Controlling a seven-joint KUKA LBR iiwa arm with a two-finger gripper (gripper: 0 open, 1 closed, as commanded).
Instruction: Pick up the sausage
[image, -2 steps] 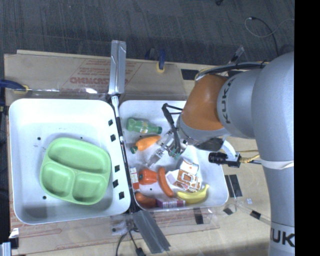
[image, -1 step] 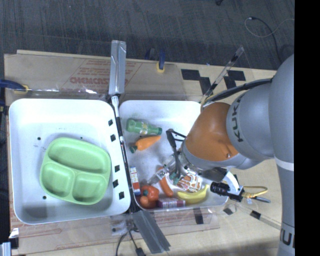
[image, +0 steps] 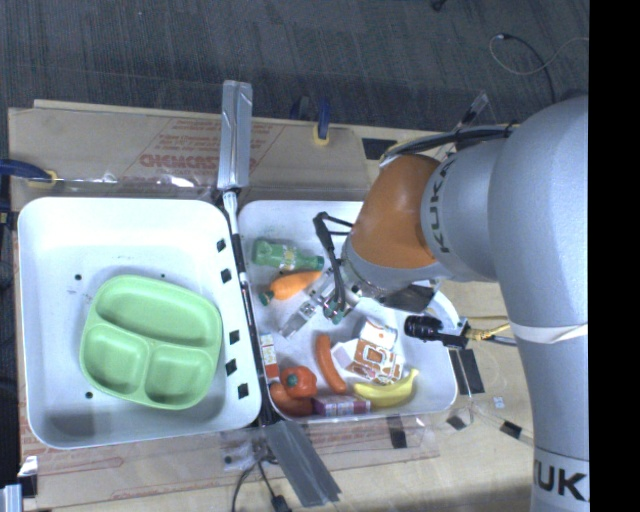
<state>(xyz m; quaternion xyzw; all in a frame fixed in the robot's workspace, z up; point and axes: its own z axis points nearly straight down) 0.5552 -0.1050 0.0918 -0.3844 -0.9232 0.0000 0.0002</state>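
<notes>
The arm (image: 520, 200) is a thick, rounded grey casing with black "KUKA" lettering on the grey beside a glossy orange band (image: 395, 215). A thin pale seam rings the near section. Black cables loop past the wrist to the small metallic gripper (image: 318, 305).

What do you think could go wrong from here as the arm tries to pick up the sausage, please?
1. The sausage lies tightly among the tomato, the carton and the banana, so descending fingers may strike or grab a neighbour instead.
2. The gripper sits above the sausage in the view, nearer the carrot, so a straight descent might close on nothing.
3. Pushed against the carton, the sausage may slip sideways.
</notes>
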